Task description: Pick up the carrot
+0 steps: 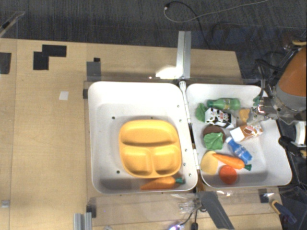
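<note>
Gripper (pixel 261 107): at the right edge of the frame, over the right bin's (pixel 283 150) upper right part, on a grey arm with an orange band (pixel 293 78). Small and partly merged with the clutter beneath it; its opening cannot be made out.

Carrots, two. One (pixel 229 160), orange, tapered, green-tipped, lies in the lower part of the right bin. It slants from a pale yellow rounded item (pixel 209 162) at its left toward the lower right, just above a red tomato-like ball (pixel 229 175) and just below a blue packet (pixel 239 150). The other (pixel 160 183), same shape, lies flat along the bottom wall of the left bin (pixel 103 128), just below a yellow divided tray (pixel 149 146) with three compartments.

Further contents, right bin: green bottle (pixel 223 103) on its side near the top; black-and-white cow-patterned carton (pixel 217 116); green leafy pieces at its left (pixel 200 112) and lower down (pixel 213 140), the latter over a dark brown round item; small white and orange package (pixel 250 131) near the gripper, its print illegible.

Bins: white, shallow, smooth, rounded corners, side by side on a light wooden bench (pixel 43 152).

Cable (pixel 192 14): loops across dark floor at the top of the frame.
</note>
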Motion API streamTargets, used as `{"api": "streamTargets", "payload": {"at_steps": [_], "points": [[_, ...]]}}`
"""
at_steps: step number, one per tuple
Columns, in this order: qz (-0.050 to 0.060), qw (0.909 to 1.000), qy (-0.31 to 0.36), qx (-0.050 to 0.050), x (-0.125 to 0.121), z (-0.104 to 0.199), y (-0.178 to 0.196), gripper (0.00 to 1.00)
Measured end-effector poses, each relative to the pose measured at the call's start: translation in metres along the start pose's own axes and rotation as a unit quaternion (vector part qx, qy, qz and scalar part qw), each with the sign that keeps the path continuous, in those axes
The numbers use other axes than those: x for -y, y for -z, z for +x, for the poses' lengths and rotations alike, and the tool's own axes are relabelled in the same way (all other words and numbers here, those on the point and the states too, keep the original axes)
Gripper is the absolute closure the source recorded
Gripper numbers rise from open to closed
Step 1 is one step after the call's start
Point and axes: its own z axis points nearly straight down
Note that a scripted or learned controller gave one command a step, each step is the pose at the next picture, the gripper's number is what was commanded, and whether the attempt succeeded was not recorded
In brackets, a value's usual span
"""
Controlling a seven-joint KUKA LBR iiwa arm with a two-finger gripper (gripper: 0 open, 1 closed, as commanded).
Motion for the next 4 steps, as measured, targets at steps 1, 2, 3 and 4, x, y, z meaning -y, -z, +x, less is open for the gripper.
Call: {"api": "streamTargets", "payload": {"at_steps": [1,2,3,4], "points": [[0.003,0.9974,-0.073,0.001,-0.058,0.008,-0.009,1.00],[0.020,0.9967,-0.079,0.005,-0.073,0.078,-0.045,1.00],[0.003,0.9968,-0.080,0.000,-0.046,0.086,0.006,1.00],[0.003,0.9940,-0.109,0.001,-0.038,0.037,0.026,1.00]]}}
